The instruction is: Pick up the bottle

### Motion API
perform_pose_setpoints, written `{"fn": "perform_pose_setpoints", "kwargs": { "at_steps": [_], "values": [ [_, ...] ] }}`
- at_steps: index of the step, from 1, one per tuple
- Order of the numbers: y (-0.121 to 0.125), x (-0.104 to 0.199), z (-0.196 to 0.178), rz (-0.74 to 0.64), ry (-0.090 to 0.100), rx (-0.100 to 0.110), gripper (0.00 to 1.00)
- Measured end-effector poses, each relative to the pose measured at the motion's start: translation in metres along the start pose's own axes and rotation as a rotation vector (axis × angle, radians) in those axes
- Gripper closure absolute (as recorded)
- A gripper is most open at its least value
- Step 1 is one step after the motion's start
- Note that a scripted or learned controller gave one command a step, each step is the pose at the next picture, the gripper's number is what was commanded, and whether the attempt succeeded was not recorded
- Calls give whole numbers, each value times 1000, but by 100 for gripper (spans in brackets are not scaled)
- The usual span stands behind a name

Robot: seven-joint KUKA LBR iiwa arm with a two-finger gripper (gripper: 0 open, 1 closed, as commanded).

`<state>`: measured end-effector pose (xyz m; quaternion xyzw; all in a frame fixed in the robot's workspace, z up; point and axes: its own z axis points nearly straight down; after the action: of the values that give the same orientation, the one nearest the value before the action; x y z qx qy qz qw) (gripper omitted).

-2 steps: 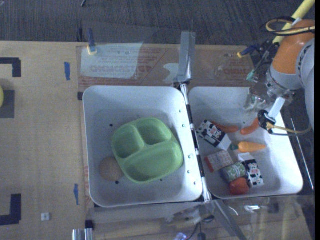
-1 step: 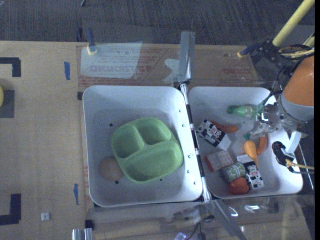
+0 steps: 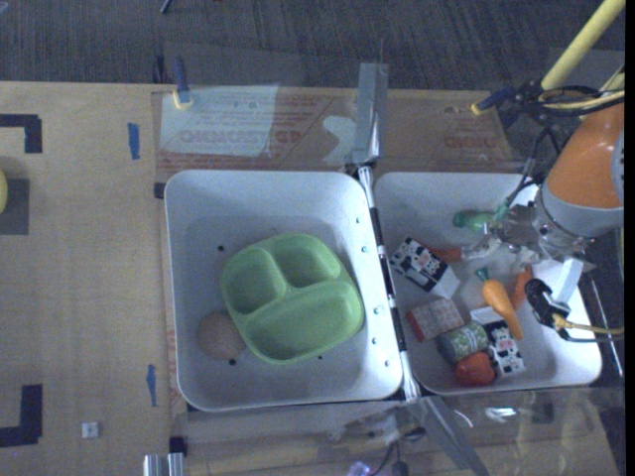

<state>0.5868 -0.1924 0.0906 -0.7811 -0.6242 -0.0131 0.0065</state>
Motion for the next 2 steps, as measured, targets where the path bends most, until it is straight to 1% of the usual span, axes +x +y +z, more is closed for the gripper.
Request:
{"fn": "perform_pose_setpoints", "kwargs": {
  "at_steps": [1, 2],
  "values": [
    [54, 0, -58, -67, -29, 2, 0],
    [54, 0, -58, -66, -29, 4, 0]
  ]
}}
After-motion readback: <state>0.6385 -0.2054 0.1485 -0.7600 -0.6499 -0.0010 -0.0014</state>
